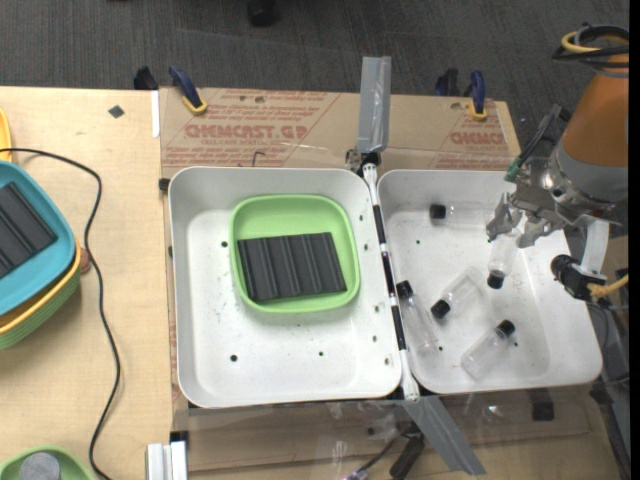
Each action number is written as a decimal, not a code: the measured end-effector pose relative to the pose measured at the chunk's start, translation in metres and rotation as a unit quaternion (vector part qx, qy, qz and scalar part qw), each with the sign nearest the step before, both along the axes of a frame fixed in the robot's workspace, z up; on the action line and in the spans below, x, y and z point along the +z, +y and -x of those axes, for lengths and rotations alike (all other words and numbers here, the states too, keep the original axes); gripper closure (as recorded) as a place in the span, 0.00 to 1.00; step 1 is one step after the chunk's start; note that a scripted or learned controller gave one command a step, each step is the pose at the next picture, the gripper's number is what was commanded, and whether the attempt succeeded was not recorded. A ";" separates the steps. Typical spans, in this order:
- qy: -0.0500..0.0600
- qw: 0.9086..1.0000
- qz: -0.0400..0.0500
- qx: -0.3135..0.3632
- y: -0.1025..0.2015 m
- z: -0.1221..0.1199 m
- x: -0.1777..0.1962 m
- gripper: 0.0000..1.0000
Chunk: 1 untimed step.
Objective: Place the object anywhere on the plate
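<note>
A green square plate (343, 230) sits in the left white bin (200, 298), with a dark ridged pad (294, 266) lying on it. Several clear vials with black caps lie scattered in the right bin (560, 368); one vial (497, 263) rests just below the fingertips, another (456, 295) lies mid-bin, and a third (487, 347) is near the front. My gripper (513, 230) hangs over the right bin's far right part. Its two fingers stand apart, open, with nothing visible between them.
A metal divider (374, 108) rises between the bins at the back. A teal and yellow tray stack (30, 258) and a black cable (100, 298) lie on the wooden bench to the left. Cardboard (260, 128) with clamps backs the bins.
</note>
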<state>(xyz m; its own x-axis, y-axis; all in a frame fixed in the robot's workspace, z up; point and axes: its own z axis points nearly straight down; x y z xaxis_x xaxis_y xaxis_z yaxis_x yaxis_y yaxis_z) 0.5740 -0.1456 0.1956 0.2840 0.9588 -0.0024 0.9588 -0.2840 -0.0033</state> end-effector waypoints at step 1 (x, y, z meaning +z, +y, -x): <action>0.000 1.000 0.000 0.000 0.000 0.000 0.000 0.00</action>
